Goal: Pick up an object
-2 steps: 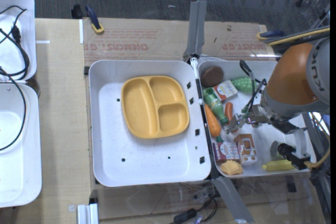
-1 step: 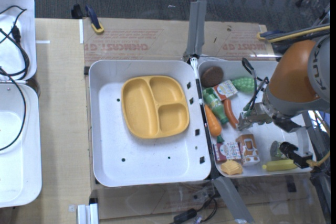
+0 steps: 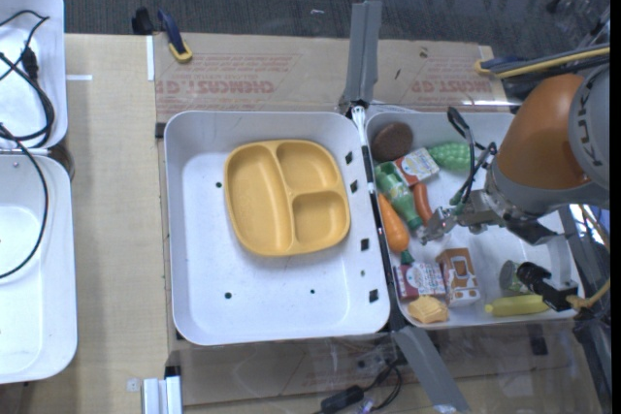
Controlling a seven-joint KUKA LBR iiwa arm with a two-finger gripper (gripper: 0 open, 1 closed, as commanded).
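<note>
Cardboard and pale wood cover the bench under two white bins; dark carpet lies beyond. Taking the divider between the bins as landmark: left of it, the left bin bears a yellow plate of smooth moulded plastic with three compartments. Right of it, the right bin holds a jumble of toy food: an orange carrot just beside the divider, a green packet above it, a brown round piece near the top corner, a green knobbly piece further right, small printed cartons lower down, a yellow wedge at the bottom edge and a yellow banana well to the right.

The gripper hangs over the middle of the right bin, just right of the carrot; whether it is open, closed or gripping cannot be told, and nothing is seen held in it.

The carrot looks the likely target: probably light, stiff, slick plastic, tapered. Taking it across the thicker middle would seem safest, since the taper may let it slip out.
</note>
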